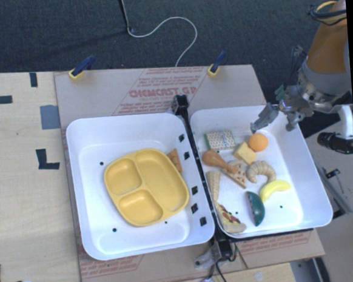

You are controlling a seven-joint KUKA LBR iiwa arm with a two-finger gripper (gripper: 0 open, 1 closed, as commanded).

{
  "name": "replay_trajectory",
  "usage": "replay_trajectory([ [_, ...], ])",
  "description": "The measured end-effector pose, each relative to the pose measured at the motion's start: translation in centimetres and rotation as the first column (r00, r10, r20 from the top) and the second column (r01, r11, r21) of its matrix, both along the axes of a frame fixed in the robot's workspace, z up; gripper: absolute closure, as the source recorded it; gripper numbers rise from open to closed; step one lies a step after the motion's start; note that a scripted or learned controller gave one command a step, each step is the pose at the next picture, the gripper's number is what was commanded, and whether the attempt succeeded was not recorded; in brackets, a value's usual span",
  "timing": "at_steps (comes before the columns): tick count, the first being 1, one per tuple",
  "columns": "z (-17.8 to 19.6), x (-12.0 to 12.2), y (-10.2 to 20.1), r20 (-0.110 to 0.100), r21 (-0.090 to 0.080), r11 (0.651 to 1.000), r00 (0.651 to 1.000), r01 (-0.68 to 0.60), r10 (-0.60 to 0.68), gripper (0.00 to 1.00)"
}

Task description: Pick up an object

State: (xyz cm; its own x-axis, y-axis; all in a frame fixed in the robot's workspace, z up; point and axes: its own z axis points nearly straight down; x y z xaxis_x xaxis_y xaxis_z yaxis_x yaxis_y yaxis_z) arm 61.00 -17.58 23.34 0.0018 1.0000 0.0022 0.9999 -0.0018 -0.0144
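Observation:
The right bin (pixel 307 176) holds several toy foods: an orange ball (pixel 259 142), a yellow cheese block (pixel 245 153), a pale checked cracker (pixel 220 140), a brown drumstick (pixel 216 159), a tan croissant (pixel 261 170), a yellow banana (pixel 274 188), a dark green piece (pixel 255 207) and a pizza slice (pixel 230 218). My gripper (pixel 274 126) hangs over the far right part of this bin, open, with nothing between its fingers. Its left finger (pixel 260 123) ends just above the orange ball.
The left bin (pixel 85 144) holds a yellow three-part plate (pixel 146 185) with a small brown piece (pixel 175 160) at its right side. Black clips (pixel 179 103) join the bins at the middle. A white cable (pixel 155 26) lies behind the bench.

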Motion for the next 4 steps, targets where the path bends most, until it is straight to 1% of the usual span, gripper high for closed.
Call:
replay_trajectory([
  [1,0.8,0.3,0.0,0.013,-0.002,1.0,1.0,-0.003,0.003,0.0],
  [2,-5.0,1.1,0.0,0.009,-0.002,1.0,1.0,-0.004,0.004,0.0],
  [3,-9.8,1.5,-0.6,0.009,-0.003,1.0,1.0,-0.004,0.004,0.0],
  [4,-15.2,1.4,-0.4,0.011,-0.004,1.0,1.0,-0.005,0.005,0.0],
])
